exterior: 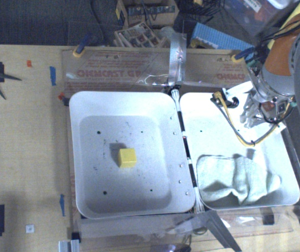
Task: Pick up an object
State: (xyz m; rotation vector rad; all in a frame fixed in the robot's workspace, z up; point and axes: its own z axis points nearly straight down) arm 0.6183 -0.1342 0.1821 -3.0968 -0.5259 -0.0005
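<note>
Pale wood makes up the surface [23, 156], which carries two shallow white bins side by side, with a clutter of boxes and cables behind them. Next in size is the grey arm [297, 51], with its orange band, coming in from the right over the right bin [202, 114].

Low in that right bin lies a crumpled white cloth [234, 180]. It looks soft and limp; a pinch on a raised fold would probably lift it, though it would drape and sag rather than keep shape. It looks light.

The left bin [86, 109] holds one small yellow block [127, 157], sitting near the middle of the floor, well apart from every wall. It appears stiff and light, with flat faces, so it should not crush or deform. Taking hold across two opposite flat sides, from straight above, seems the best bet; a grip on the corners would likely let it twist or pop free. Its faces may be smooth, so a centred, square grip matters.

Smallest of all, the end effector [252, 114] hangs above the upper right part of the right bin, near a loop of yellow and black cable [234, 125]. Whether it is open or closed I cannot tell, and nothing can be seen in its grasp.
</note>
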